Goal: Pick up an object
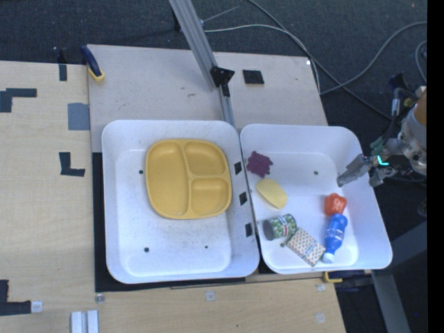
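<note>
— White plastic, both bins; what lay in them, from the camera above the bench?

— I took the right bin (298,139) as my landmark. Inside it, near its left wall, sat a small purple piece (259,162), and just below that a pale yellow lump (272,193). Toward its lower edge lay a green can (281,226) on its side, with a patterned little box (305,246) touching it on the lower right. Along its right wall an orange-red piece (335,203) sat just above a blue bottle (334,235), the bottle's white cap pointing down toward the bin's lower rim.

— And outside that bin?

— Left of it, sharing the middle divider, was the left bin (125,255), and in that one a yellow divided plate (188,179) with three compartments lay flat. Above the right bin's upper left corner a grey metal bar (193,30) ran slantwise across the bench (139,82).

— Where was your hand?

— My gripper (359,168) hung at the right bin's right rim, above the orange-red piece and apart from it, reaching in from outside the wall. One dark finger (351,170) pointed down and left over the rim.

— Clenched, released, grasping?

— I could not tell; from that slant the fingers ran together. I saw nothing between them. Every object lay on the bin floor.
</note>
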